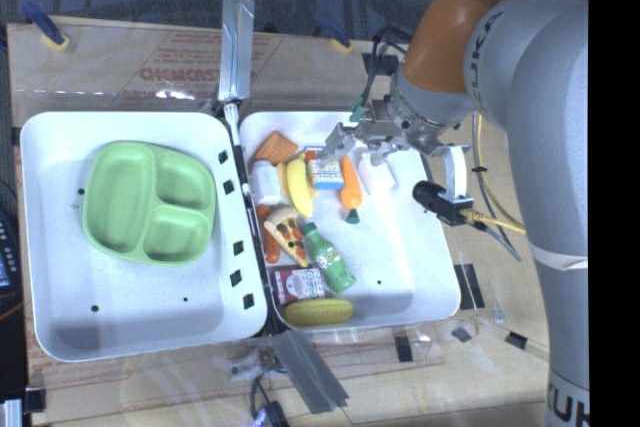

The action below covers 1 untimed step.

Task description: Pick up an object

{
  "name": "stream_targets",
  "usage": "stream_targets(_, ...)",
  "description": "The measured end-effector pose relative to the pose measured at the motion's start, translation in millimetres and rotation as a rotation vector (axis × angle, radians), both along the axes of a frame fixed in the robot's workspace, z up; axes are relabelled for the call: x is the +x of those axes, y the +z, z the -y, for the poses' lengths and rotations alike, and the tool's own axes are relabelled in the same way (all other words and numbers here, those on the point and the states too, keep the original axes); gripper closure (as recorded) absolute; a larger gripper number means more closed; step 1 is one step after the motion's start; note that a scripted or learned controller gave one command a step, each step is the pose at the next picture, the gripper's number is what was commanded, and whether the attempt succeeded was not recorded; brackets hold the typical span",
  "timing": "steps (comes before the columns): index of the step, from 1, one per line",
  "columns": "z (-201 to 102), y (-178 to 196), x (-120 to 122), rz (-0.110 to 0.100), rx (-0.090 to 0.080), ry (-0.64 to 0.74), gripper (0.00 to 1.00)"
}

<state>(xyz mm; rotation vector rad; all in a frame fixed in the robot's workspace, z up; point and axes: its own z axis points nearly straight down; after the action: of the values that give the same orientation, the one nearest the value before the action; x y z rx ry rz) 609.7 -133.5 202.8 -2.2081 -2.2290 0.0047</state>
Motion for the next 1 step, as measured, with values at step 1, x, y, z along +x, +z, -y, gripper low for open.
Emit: stream_targets(1,41.7,-101.8,-11.0,0.002,-0.001,0.049,0.00)
